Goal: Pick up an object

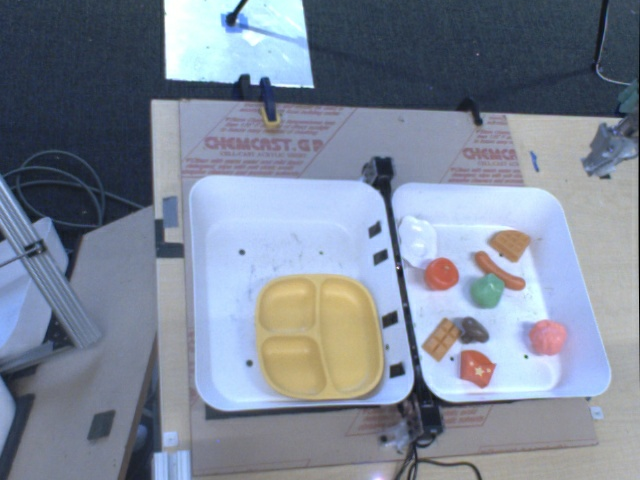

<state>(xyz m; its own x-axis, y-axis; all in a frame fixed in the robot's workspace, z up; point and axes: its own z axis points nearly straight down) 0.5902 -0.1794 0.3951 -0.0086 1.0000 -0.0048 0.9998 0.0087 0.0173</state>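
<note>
The gripper [610, 151] sat at the far right edge of the bench [330, 133], raised clear of both bins; whether it was open or closed could not be told, and nothing was seen in it. Below and to its left, the right bin [575, 258] held the small toy foods, among them a tomato [441, 274], a green ball [488, 290] and a sausage [499, 270]. Further left, the left bin [225, 228] carried a yellow divided plate [320, 335]. Dark carpet [80, 58] surrounded the bench.

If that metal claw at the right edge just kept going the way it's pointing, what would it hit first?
The gripper sits high at the right edge, apparently pointing down and left. Going straight on, it would probably meet the right bin's far right rim first, then the orange waffle piece. Depth is hard to judge from this view.
</note>
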